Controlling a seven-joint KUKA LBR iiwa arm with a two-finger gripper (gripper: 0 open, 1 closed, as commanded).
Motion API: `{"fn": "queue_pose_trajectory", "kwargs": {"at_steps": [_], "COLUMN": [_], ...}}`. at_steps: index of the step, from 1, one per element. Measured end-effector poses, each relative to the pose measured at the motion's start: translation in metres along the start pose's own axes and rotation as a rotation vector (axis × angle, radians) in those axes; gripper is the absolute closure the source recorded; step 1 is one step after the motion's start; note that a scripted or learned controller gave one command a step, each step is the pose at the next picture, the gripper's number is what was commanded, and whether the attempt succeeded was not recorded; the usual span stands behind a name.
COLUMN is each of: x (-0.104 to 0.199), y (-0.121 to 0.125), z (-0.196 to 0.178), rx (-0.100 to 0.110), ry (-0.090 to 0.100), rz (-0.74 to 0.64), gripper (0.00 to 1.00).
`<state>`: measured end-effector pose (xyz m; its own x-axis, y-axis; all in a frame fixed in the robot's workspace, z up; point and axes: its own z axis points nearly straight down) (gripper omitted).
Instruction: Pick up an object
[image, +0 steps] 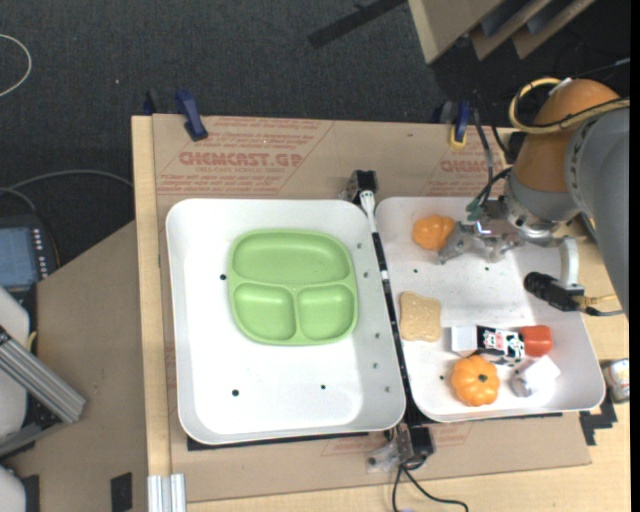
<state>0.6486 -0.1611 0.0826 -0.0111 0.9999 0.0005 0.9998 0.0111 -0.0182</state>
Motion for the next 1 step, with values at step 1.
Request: {"fn": "queue_pose_trajectory", "kwargs": {"at_steps": [1], "x": [0.1045], "y": [-0.0518], "z": [-0.1767], "rx": [-0.032], "ry": [0.002], "rz": [0.001], "gripper": [0.00]}}
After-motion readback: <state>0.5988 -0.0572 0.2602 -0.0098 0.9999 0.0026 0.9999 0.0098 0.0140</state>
